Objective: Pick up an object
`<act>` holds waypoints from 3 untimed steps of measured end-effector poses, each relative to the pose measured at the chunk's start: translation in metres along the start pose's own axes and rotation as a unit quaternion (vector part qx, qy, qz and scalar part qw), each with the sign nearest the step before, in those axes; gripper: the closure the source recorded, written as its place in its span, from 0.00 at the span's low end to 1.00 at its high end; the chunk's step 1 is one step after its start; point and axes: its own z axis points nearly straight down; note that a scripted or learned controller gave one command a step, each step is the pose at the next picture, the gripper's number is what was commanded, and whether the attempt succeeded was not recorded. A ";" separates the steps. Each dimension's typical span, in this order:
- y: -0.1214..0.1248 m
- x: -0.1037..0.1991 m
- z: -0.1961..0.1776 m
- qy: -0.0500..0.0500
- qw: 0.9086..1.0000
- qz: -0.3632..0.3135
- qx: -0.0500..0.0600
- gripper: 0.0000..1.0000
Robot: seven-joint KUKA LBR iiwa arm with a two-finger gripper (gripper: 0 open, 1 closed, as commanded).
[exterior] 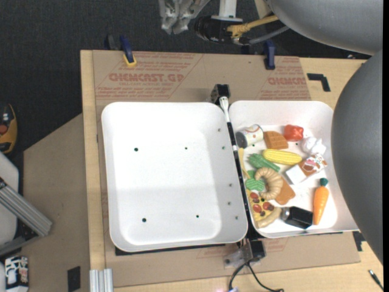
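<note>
Currently toys are lying crowded in the right bin [328,111] within reach; end effector [176,14] is hanging overhead, grip state indiscernible

A flat brown cardboard-coloured board [182,72], printed with faded red lettering, lies on a dark, finely speckled floor surface [42,29] that extends to the far and left edges. Two blue clamps [127,50] grip the board's far edge, one toward the left, one toward the right. At the near left, a slanted silver aluminium extrusion rail [24,208] crosses the corner. A black cable [255,278] trails from the board's near edge. Lighting is even and diffuse, with soft shadows.
</note>
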 end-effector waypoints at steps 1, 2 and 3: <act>-0.005 -0.001 0.125 -0.005 1.000 0.001 0.017 1.00; -0.005 0.001 -0.092 0.000 1.000 0.000 -0.001 1.00; -0.003 -0.001 0.064 -0.006 1.000 0.002 0.018 1.00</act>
